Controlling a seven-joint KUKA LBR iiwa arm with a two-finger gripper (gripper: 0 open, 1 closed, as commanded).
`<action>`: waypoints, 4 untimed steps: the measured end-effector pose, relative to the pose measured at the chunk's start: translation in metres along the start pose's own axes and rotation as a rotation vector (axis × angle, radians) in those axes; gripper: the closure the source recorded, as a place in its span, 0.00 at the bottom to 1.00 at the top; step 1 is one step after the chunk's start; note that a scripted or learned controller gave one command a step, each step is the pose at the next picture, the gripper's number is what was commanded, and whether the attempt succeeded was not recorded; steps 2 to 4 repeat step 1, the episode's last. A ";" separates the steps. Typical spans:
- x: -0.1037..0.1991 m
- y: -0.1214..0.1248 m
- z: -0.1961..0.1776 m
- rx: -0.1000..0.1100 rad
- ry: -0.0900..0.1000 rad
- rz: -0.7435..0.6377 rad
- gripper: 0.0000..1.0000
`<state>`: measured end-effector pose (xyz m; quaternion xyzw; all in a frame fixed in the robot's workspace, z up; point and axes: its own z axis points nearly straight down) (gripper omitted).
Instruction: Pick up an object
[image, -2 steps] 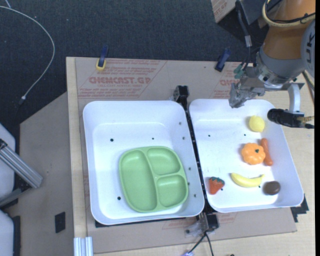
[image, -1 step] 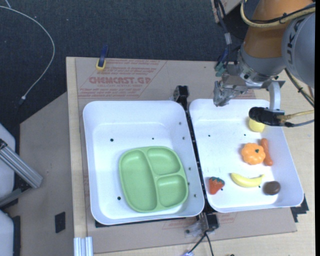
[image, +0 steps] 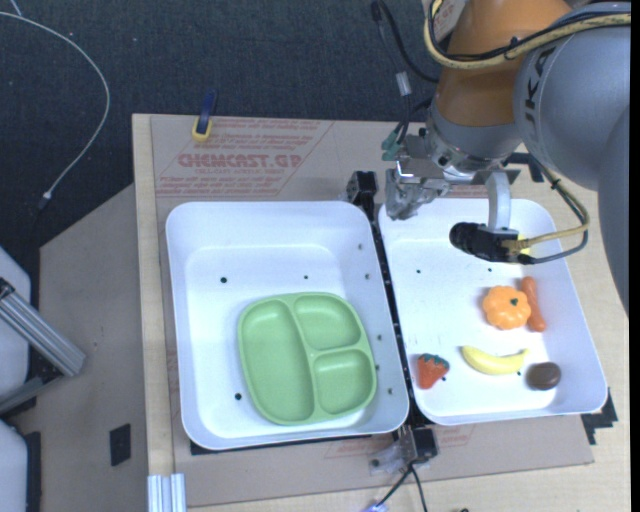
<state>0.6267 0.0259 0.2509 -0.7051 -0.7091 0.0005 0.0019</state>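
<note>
Nearest, the green divided tray (image: 304, 357) fills the left bin (image: 190, 300). Right bin (image: 570, 300) holds strawberry (image: 432, 370), banana (image: 492, 360), pumpkin (image: 506, 307), carrot (image: 533, 303) and brown ball (image: 544, 376). Gripper (image: 407, 200) hovers at its far-left corner, grasping nothing visible; finger state unclear.

A tray (image: 303, 358) lies in the left bin (image: 200, 240). In the right bin (image: 560, 400), near its front edge: strawberry (image: 432, 370), banana (image: 492, 360), pumpkin (image: 506, 307), carrot (image: 533, 303), nut (image: 543, 376).

Grey arm (image: 560, 90) reaches in from right, wrist bent downward.
</note>
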 end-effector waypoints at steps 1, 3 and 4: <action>0.061 0.006 0.017 0.000 0.000 -0.001 1.00; 0.061 0.006 0.017 0.000 0.000 -0.001 1.00; 0.061 0.006 0.017 0.000 0.000 -0.001 1.00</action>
